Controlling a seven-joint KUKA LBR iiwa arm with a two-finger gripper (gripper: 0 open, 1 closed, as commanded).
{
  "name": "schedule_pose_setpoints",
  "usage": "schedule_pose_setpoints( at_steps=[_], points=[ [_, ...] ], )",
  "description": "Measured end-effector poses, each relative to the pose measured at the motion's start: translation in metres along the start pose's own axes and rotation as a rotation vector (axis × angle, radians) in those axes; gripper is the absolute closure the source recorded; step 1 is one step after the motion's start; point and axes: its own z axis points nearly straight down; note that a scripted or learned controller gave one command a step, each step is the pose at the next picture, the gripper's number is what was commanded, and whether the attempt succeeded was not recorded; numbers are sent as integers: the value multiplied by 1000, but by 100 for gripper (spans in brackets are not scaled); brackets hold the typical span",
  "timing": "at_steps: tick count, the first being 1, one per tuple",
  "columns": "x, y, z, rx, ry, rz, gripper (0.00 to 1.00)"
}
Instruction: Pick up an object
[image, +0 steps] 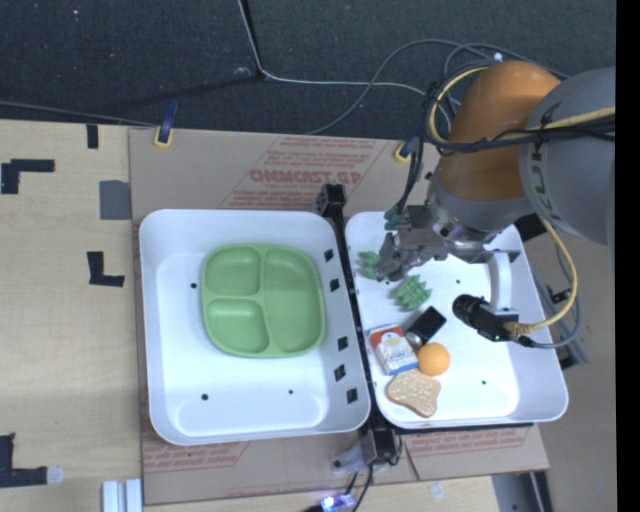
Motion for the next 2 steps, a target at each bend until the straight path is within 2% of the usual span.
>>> schedule_pose_setpoints(
  at_steps=[1,2],
  points=[
    [53,-21,19,2,-1,-1,100],
    [106,-38,14,0,0,-3,100]
  ],
)
